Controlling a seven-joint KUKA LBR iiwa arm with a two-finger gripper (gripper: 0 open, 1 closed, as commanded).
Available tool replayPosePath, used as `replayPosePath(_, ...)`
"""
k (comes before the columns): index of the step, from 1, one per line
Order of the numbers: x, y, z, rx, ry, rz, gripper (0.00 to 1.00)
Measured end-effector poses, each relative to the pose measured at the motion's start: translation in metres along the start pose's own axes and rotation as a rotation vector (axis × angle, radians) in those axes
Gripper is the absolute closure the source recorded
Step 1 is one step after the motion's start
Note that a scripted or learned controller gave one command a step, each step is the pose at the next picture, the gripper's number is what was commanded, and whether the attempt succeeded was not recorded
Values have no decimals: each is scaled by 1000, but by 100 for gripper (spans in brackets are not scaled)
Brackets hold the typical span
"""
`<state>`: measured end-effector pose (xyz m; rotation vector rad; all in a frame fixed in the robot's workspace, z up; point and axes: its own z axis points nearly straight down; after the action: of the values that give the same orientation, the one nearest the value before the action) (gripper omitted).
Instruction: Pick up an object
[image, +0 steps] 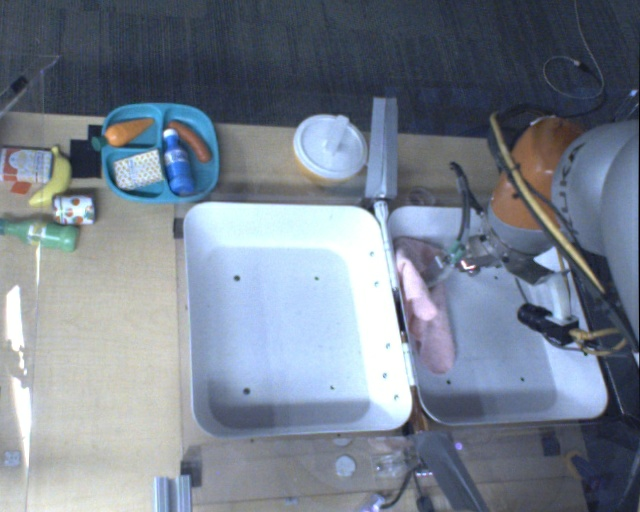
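Two shallow white bins are seen side by side on a wooden bench (100, 400). The left bin (290, 320) has its whole floor open, with rims clear on all four sides. The right bin (500, 380) is more crowded: a pink soft object (425, 315), long and limp, is laid along the bin's left wall, close against the divider between the bins, from near the back rim to about mid-floor. Open floor is left in the front half and centre of that bin.

The arm (570, 190) is entered from the right, its orange band over the back right corner of the right bin. The gripper (462, 258) is placed low at the back of the right bin, just beside the upper end of the pink object; contact cannot be confirmed. Whether the claw is open or closed cannot be told, as the tip is small, blurred and partly masked by cables (560, 335).

The right bin's right rim is largely hidden under the arm and cabling.

Beyond the bins, a white lidded cup (330, 148) is set by the back edge, and a blue divided tray (160, 152) of toy food at back left, with small toy items (50, 205) near the left edge, partly cut off.
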<state>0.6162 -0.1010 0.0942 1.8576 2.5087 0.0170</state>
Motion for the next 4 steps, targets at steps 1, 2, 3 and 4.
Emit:
replayPosePath(1,-6,30,-15,12,6,-121,0)
replayPosePath(2,5,10,-1,-5,-3,-230,0)
replayPosePath(3,-12,31,-4,10,6,-155,0)
replayPosePath(4,-5,-39,-1,2,3,-189,0)
